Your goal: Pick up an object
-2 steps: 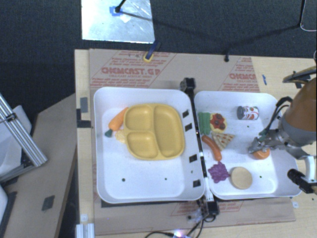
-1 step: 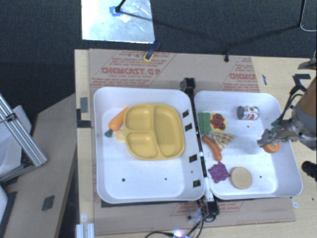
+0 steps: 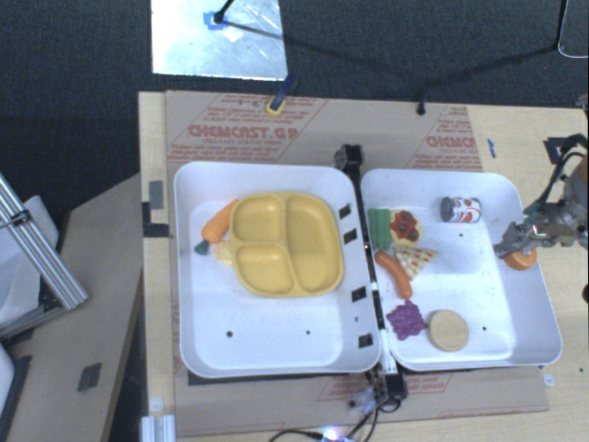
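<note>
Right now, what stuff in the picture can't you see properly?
- Gripper: blurry at the right bin's edge; whether its fingers are open or shut is unclear.
- Orange thing: partly covered by the gripper, so its identity is unclear.
- Small can: label too small to read.
- Toy carrot: one end tucked behind the yellow divided plate.
- Arm: cut off by the picture's right side.

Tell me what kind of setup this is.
Likely a lab pick-testing bench: two white bins side by side, toy food such as a carrot and hot dog, and a gripper reaching in.
</note>
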Robot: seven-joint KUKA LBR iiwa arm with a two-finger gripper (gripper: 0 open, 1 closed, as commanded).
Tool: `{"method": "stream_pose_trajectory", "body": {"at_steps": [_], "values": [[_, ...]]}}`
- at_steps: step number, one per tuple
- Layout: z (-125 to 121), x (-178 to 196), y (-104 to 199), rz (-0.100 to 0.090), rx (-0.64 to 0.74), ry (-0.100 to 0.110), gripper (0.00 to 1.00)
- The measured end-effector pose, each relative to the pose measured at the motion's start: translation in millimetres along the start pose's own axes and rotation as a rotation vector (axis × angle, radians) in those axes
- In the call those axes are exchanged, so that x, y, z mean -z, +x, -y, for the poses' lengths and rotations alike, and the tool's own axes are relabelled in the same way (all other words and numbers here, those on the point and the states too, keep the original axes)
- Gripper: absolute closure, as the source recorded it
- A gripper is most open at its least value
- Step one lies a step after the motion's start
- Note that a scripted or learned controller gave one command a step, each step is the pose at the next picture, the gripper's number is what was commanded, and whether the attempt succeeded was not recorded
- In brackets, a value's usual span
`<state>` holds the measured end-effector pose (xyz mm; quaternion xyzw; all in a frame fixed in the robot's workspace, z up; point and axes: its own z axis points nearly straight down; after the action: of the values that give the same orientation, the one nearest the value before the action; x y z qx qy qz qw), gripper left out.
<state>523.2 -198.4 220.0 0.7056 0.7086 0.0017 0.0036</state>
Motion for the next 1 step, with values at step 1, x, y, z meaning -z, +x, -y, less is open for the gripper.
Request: {"method": "stream_pose_trajectory", "body": {"at_steps": [1], "values": [[10.2, 3.4, 56.4, -0.004, 0.005, 0.005, 1.00]]}}
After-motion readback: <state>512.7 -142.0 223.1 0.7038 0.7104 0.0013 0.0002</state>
